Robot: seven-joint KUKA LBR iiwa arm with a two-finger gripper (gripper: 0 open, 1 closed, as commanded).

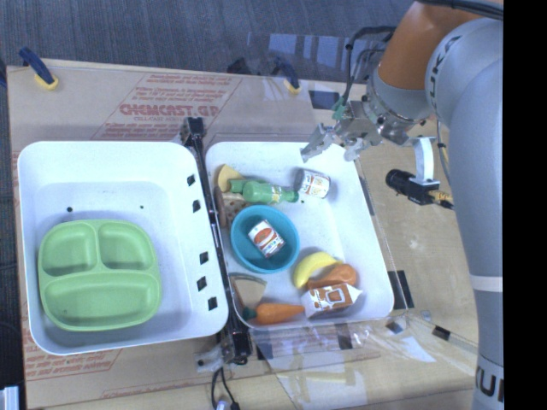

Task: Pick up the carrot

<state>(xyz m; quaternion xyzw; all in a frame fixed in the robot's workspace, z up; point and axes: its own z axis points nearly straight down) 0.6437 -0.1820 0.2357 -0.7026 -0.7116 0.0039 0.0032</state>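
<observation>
The gripper (pixel 329 143) hangs over the far rim of the right bin (pixel 372 229), its two fingers spread apart with nothing between them; the grey arm (pixel 466 75) with its orange band reaches in behind it. Just below the fingers lies a small can (pixel 314 184), and beside that a green bottle (pixel 261 193) on its side. Toward the middle sits a blue bowl (pixel 265 239) with a can inside. The carrot (pixel 275 313) lies at the near edge of the same bin — well apart from the gripper; a small carton (pixel 332 299) and a yellow fruit (pixel 312 269) are close by. The left bin (pixel 51 165) holds a green divided tray (pixel 100 273).
</observation>
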